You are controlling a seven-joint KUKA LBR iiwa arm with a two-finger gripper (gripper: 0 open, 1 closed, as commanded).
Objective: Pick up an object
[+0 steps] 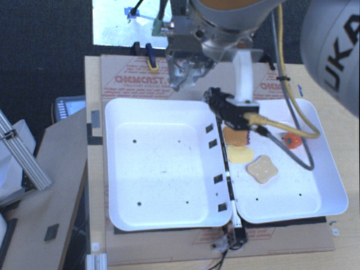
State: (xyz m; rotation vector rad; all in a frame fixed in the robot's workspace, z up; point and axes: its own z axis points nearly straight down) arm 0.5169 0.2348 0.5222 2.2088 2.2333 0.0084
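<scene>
Gripper (188, 75), past the left bin's (163, 173) far edge, is blurred. In the right bin (306, 181), near the far-left corner, an orange-brown obj. (237, 138) is partly hidden by robot parts, as is a small red obj. (293, 142). Arm (332, 44) cut off top & right.

The left bin (163, 167) and the right bin (298, 187) both look like smooth white plastic with a soft sheen. Under them lies a pale sheet (135, 79) with red print, matt like paper-faced board. The bench (67, 151) at the left is matt, light, wood-coloured board. In the right bin, the tan square piece (262, 169) has a dull, dimpled surface, and the yellow flat piece (241, 154) looks smooth and matt. At the far side, the gripper (187, 79) is bare, shiny metal, and the arm (332, 44) has a smooth, glossy grey shell. The ribbed bar (25, 156) at the left edge looks like brushed aluminium.
</scene>
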